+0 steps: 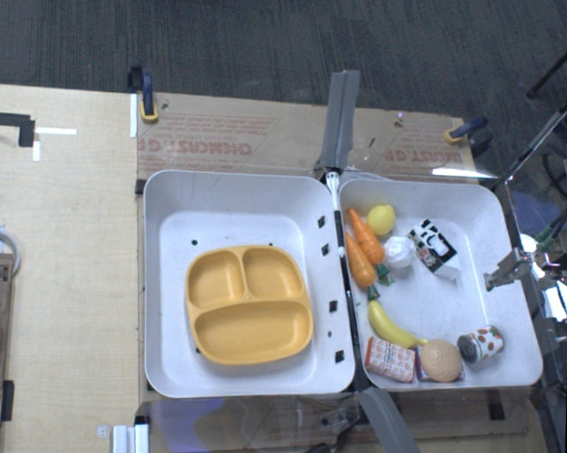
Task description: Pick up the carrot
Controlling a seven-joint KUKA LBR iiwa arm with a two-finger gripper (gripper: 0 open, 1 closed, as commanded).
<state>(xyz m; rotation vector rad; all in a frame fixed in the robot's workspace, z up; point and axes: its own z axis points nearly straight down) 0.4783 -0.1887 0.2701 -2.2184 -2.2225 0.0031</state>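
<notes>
Lying against the left wall of the right-hand shallow white bin: two long tapered orange plastic carrots with green stub ends, side by side, just left of a small yellow lemon. Probably light, stiff, slick; best pinched across mid-length. Gripper at far right, state impossible to tell.

setting: robotics lab | evidence: clamped cardboard on wooden bench, twin white bins, dark carpet
</notes>
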